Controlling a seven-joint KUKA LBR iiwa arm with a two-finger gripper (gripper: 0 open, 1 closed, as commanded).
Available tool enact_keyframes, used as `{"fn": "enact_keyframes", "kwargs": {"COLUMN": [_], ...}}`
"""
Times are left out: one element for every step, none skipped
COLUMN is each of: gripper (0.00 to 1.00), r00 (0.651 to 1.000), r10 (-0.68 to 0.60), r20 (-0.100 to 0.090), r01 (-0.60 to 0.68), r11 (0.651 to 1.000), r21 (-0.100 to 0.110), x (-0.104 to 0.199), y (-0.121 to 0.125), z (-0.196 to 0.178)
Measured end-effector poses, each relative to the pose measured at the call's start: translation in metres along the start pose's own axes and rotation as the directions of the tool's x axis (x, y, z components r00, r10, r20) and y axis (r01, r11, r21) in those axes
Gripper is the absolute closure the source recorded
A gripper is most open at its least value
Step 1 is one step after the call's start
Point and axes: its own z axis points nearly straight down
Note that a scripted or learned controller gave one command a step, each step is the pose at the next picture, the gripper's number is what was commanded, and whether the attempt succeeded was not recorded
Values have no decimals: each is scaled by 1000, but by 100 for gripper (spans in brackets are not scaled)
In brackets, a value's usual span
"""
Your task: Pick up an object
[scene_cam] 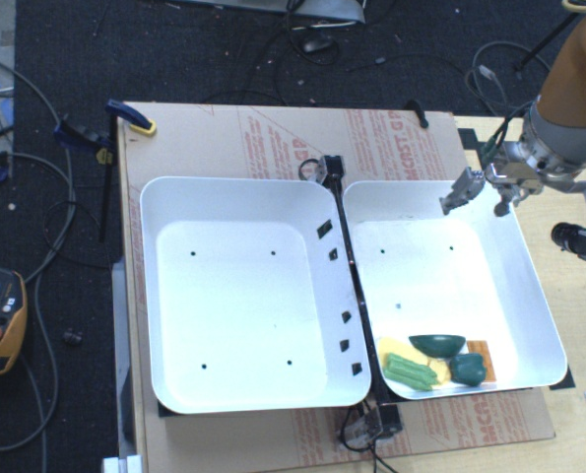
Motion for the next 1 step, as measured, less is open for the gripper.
{"fn": "enact_keyframes", "kwargs": {"gripper": [100], "r00": [1000], "r10": [0], "r20": [0], "r01": [0], "r11": [1000], "r21": [-1], "x": [0], "y": [0], "z": [-10]}}
